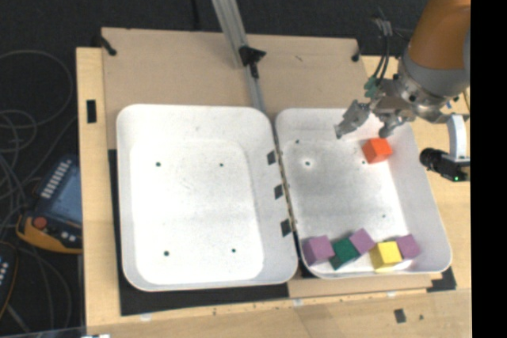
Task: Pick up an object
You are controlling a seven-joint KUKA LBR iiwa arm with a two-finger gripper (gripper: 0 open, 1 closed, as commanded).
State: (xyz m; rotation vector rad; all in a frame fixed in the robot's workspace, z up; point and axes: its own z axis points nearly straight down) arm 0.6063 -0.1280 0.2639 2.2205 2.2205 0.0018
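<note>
A small orange block (377, 149) lies in the right bin (333, 186), near its far right corner. My gripper (371, 125) hangs over that corner, just beyond the block, with its two fingers spread apart and nothing between them. One fingertip (348, 123) points down and left, while the other sits close above the orange block. Along the bin's near edge lie a purple block (318, 248), a green block (345, 252), a second purple block (362, 239), a yellow block (386, 254) and a third purple block (408, 245).
The left bin (198, 194) sits beside the right one, joined by dark clips at the seam. A slanted metal pole (230, 20) rises behind the bins. Cables and a pendant (51, 210) lie off the bench at left.
</note>
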